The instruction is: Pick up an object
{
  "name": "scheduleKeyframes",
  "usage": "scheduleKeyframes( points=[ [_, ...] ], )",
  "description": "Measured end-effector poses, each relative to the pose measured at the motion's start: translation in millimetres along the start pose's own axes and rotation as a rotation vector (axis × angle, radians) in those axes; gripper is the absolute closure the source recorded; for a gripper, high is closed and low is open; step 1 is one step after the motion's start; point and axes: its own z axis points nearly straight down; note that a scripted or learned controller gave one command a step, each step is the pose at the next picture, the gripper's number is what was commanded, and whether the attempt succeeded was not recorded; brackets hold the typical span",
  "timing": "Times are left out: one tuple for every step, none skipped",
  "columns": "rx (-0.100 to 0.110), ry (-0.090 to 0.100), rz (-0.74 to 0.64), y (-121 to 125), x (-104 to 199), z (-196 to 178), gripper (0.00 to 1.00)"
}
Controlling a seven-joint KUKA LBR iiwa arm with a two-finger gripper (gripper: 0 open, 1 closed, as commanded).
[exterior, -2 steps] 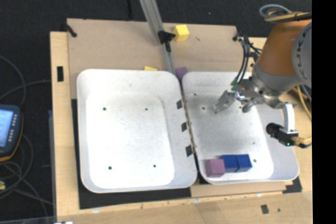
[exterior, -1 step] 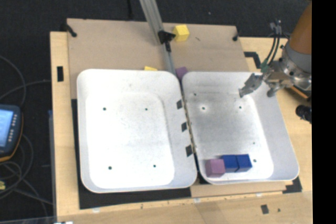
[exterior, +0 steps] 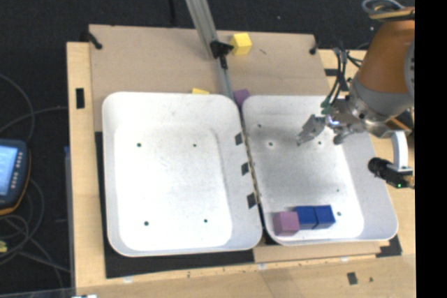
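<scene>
Counting the things first: two shallow white bins sit side by side on the bench (exterior: 293,276), the left bin (exterior: 171,174) and the right bin (exterior: 318,171). In the right bin lie two blocks, a purple block (exterior: 286,222) and a blue block (exterior: 313,216) (the blue one looks like two cubes joined, but I cannot tell for sure). They touch each other and rest against the near wall of this bin.

One arm (exterior: 385,73), grey with an orange part, reaches in from the right. Its tool (exterior: 325,130) hangs over the far half of the right bin, with the two fingers spread apart and nothing between them. Both blocks lie well apart from the tool, toward the near edge of the bin and a little to the left of it. The white floor between the tool and the blocks is bare.

Around the bins there are more things: one yellow block (exterior: 242,43) on the bench behind the bins, beside a slanted metal rail (exterior: 196,0), one small yellow piece (exterior: 200,91) at the far rim of the left bin, and one small purple piece (exterior: 241,95) between the far corners of the two bins. A handheld screen device (exterior: 12,174) lies at the left, off the bench.
</scene>
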Motion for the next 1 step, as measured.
scheduleKeyframes(
  points=[
    [0.001,-0.001,0.006,-25.7,-4.5,31.5,0.0]
  ],
)
